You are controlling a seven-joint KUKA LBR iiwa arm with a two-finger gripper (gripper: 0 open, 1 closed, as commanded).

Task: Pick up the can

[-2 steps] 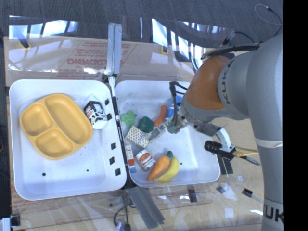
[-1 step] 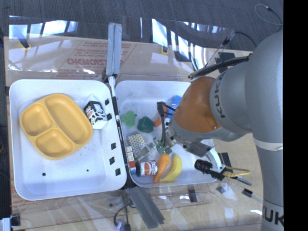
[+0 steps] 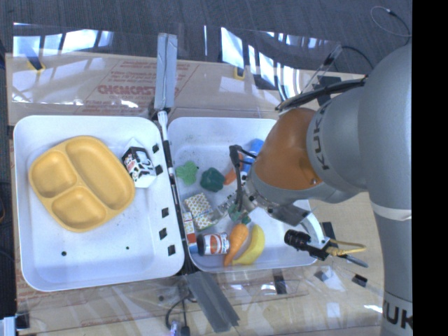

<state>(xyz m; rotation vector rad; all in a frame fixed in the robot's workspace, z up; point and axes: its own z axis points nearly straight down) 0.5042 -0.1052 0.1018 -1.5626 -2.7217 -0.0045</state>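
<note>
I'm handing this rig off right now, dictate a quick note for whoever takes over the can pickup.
Pincer: low in the right bin, over the clutter near its middle; nothing visibly held.
Can: lying on its side at the right bin's front edge, beside the carrot and banana.
Left bin: yellow divided plate and a small black-and-white carton.
Done: arm is in the right bin.
Left: move to the can, grasp it, lift.
</note>
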